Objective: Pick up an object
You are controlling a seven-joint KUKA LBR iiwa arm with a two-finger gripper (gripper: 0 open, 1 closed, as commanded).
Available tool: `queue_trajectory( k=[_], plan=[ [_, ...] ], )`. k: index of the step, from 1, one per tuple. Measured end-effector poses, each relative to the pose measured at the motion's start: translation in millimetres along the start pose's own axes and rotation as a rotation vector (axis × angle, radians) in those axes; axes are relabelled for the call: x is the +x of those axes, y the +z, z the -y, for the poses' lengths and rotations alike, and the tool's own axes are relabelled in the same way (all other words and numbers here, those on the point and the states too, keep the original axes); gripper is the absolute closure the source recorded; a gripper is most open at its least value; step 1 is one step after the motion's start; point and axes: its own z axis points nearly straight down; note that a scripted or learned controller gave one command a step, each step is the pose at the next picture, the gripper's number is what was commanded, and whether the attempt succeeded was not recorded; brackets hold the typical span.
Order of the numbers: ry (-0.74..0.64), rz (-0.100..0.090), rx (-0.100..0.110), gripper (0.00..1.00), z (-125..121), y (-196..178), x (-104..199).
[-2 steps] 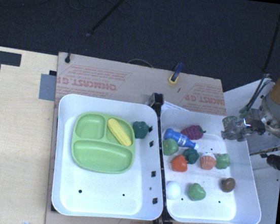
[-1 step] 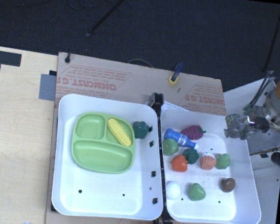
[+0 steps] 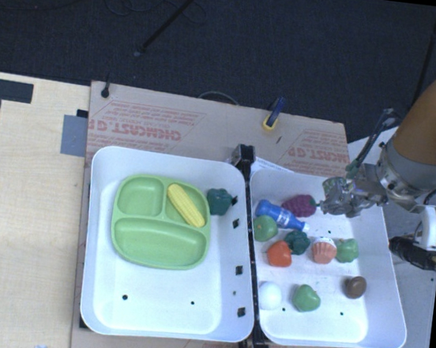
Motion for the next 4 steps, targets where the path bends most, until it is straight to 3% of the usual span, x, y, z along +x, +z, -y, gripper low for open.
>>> queue_trajectory(
  k=[1, 3, 4],
  plan=[
    [0.000, 0.000, 0.001, 1.00, 11, 10, 50],
    [-0.004, -0.001, 0.002, 1.00, 35, -8, 164],
    [-0.001, 0.002, 0.000, 1.00, 23, -7, 187]
  ],
)
